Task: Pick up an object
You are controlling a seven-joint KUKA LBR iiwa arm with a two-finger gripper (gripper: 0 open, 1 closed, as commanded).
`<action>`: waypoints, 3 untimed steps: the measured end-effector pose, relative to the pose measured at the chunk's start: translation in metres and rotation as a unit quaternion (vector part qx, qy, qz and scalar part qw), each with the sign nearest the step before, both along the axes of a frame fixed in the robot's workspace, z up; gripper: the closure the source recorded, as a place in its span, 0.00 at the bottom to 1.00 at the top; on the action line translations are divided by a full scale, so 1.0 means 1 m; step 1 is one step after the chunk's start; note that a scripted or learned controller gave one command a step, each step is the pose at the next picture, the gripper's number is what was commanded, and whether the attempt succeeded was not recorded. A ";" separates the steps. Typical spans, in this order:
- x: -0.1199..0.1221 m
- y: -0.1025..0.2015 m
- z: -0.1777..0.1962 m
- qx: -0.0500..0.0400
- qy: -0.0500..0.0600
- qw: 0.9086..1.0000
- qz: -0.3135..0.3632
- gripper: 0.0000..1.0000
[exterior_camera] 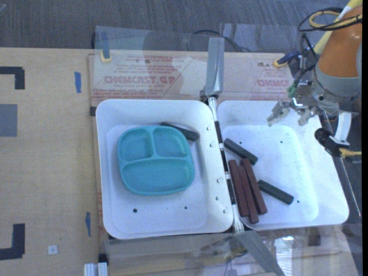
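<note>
While nothing sits between its fingers, the two-finger metal gripper (291, 114) hangs with its fingers spread wide over the far edge of the shallow white right-hand bin (322, 206), so the pick looks not yet begun: descent, closing and lift are all left, as far as I can judge.

Taking that right-hand bin as landmark and working from its near end: a short dark grey block (275, 192) lies toward its near side, just beside the two long reddish-brown wooden bars (247, 188) that lie together by its left wall. Beyond them another dark grey bar (240, 151) lies at a slant, nearer the gripper than the rest (a likely target, though that is a guess).

Left of the landmark bin, the second white bin (109, 171) holds a teal plastic divided plate (155, 160) with a dark grey bar (180, 131) at the plate's far rim.

Beyond both bins lies clear sheeting with red print (144, 76), too faint to read.
</note>
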State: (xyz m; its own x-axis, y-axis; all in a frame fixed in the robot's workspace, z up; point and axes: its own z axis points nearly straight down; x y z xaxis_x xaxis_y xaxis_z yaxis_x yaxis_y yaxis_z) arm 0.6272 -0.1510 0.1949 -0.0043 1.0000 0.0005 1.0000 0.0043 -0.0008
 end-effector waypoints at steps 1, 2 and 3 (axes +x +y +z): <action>-0.077 -0.019 -0.068 0.000 0.000 0.993 0.121 0.00; -0.145 -0.020 0.004 0.000 0.000 0.998 -0.063 0.00; -0.142 0.038 -0.094 -0.002 -0.011 0.998 -0.063 0.00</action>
State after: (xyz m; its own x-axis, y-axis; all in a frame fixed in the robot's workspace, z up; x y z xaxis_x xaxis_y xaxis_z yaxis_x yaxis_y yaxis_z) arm 0.4852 -0.1129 0.1011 0.1217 0.9926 -0.0031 0.9923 -0.1216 0.0212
